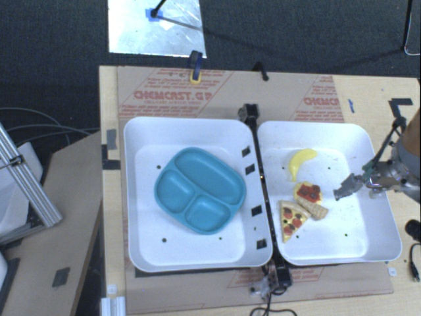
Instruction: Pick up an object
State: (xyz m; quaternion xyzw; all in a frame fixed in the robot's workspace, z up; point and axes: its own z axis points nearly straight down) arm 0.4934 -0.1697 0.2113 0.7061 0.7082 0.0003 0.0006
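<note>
Dark carpet surrounds a cardboard-topped desk (217,87) carrying two shallow white bins side by side. Tool (345,189) is over the right bin (342,245), reaching in from the right and pointing left; whether it is open or closed cannot be told at this size, and nothing is seen held in it. Just left of it lie three toy foods, apart from the tool: a red-topped piece (308,193) nearest, a pizza slice (291,219) touching or overlapping it below, and a yellow banana-shaped piece (301,162) above, clear of both. Left bin (141,236) holds a blue divided plate (200,189).

Risks, as judged: the two lower items sit tight together, so a descent may strike both and push rather than grip. Flat pieces offer little edge and could slip.
</note>
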